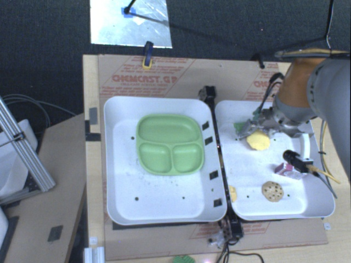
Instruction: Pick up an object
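Cookie (272, 191), round, tan and dark-speckled, lies flat on the floor of the right white bin (249, 171), toward its near edge and apart from the other items. Small yellow piece (232, 193): same bin, against the near-left wall beside the divider between the bins, level with the cookie and well apart from it. Pink and white wrapper (285, 170): crumpled, on the right side of the same bin, just beyond the cookie. Green divided plate (170, 146): three compartments, lying flat and central in the left white bin (112, 152), all compartments bare. Yellow lemon-like lump (258, 142): rounded, in the far half of the right bin, directly below the tool. Green scrap (240, 127): small, dark green, just left of the lump's far side, close to the tool tip; contact cannot be judged. Gripper (254, 127): low over the far part of the right bin, right at the yellow lump's far edge; whether its jaws are released or clenched cannot be told, and no item is visibly between them. Arm (323, 92): grey, entering from the right, orange band (293, 86) above the wrist. Cardboard sheet (145, 78): red lettering, under both bins. Clamp (147, 55): yellow and dark, on the sheet's far edge. Foil square (130, 15): farthest, on dark flooring.
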Robot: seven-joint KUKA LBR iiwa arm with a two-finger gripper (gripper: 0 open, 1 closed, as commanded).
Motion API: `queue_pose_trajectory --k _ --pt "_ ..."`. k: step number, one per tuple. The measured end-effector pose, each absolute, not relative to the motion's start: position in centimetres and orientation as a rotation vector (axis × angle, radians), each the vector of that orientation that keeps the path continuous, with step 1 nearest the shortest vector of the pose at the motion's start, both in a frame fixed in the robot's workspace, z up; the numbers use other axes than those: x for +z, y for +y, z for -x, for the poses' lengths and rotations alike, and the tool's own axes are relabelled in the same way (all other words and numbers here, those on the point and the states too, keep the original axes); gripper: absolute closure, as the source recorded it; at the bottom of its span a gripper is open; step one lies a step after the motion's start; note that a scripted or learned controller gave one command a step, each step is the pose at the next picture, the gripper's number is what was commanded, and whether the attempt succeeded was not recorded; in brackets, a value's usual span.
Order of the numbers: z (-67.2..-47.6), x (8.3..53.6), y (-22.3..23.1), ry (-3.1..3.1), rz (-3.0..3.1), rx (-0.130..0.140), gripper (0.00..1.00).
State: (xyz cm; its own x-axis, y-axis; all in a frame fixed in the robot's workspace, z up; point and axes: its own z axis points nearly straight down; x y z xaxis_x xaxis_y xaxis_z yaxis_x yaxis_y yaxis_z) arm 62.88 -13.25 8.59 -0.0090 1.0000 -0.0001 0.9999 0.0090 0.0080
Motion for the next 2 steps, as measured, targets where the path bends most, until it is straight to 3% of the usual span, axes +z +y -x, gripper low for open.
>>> queue_pose_trajectory --k 1,2 --pt "-62.7 9.6 -13.6 2.224 -2.212 0.007 1.0" --pt "-59.6 19.0 -6.3 2.231 -2.207 0.012 1.0"
